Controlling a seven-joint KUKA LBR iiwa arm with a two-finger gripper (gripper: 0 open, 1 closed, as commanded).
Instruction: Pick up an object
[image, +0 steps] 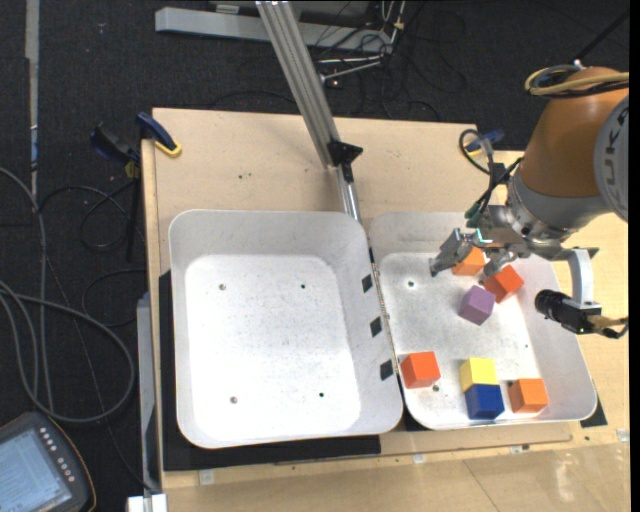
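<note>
The right white bin (560, 350) holds several small blocks. My gripper (468, 258) hangs low over the far part of this bin, and it is open. One dark finger (442, 264) points left, and an orange block (467, 264) lies in the gap between the fingers. A red-orange block (506, 281) sits just right of the gripper. A purple block (477, 304) lies a little nearer the camera. Along the near edge are an orange block (420, 368), a yellow block (478, 372), a blue block (484, 401) and another orange block (527, 395).
The left white bin (190, 300) stands beside the right one. A slanted metal pole (305, 80) comes down to the bins' far junction. A black fitting on a white bracket (565, 310) juts over the right bin's right side. Clamps (150, 130) sit at the bench's far-left corner.
</note>
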